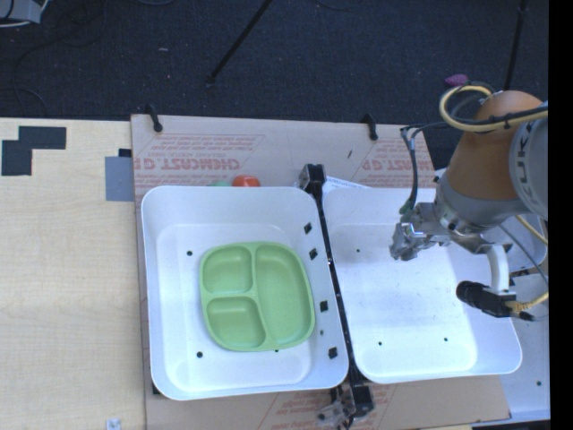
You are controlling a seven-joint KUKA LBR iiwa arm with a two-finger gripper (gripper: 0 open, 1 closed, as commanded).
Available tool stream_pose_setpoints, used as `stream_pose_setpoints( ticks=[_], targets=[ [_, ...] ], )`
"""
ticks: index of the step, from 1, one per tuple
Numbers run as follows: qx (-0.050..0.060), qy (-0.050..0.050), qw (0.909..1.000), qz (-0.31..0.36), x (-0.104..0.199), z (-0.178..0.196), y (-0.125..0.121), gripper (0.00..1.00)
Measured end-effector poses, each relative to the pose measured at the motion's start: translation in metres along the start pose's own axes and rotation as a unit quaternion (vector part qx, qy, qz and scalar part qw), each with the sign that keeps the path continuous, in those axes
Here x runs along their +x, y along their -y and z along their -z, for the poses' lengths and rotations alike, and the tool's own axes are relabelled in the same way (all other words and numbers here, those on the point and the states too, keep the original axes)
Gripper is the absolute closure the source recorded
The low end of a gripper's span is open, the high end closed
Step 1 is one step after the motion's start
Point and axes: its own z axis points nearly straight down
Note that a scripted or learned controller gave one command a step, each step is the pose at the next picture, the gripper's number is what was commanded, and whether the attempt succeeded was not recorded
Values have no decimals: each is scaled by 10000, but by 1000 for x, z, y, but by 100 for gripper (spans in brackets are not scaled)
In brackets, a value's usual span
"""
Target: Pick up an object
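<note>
A light green divided plate (257, 295) with three compartments lies flat in the middle of the left bin (170, 240). My gripper (405, 243) hangs over the upper middle of the right bin (430, 356), well to the right of the plate and apart from it. I see nothing between its fingers. The grey arm with its orange band comes in from the right edge.
A small orange-red object (246, 183) and a bit of green (218, 184) peek out behind the left bin's far rim. A black divider bar (324, 267) runs between the two bins. Cardboard lies under the bins, pale bench to the left.
</note>
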Motion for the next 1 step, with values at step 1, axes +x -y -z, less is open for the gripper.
stream_pose_setpoints(
  ticks=[1],
  targets=[
    [-2,0,10000,1,2,42,0,100]
  ],
)
